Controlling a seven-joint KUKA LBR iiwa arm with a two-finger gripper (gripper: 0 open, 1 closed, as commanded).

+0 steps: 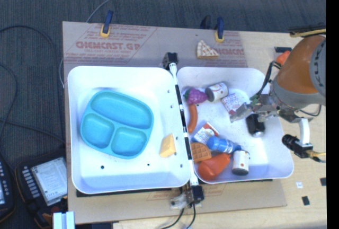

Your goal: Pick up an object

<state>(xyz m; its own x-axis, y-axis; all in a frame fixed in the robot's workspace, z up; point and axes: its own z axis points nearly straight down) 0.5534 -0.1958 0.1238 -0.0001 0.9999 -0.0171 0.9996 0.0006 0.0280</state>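
Note:
My gripper (254, 118) hangs low over the right part of the right bin (275, 167), just right of a white and red packet (233, 100). Nothing shows held in it. To its left lie a small can (216, 91) and a purple grape bunch (196, 96). A blue bottle (220, 144), a waffle (199, 151), an orange-red toy (214, 166) and another small can (240, 161) crowd the bin's near left corner. An orange sausage (193, 116) lies along the bin's left wall.
The left bin (85, 77) holds a blue divided plate (116, 123) and a yellow cheese wedge (168, 146). A pizza-slice toy (206, 50) sits on the bench behind the right bin. Two clamps (108, 20) grip the bench's far edge.

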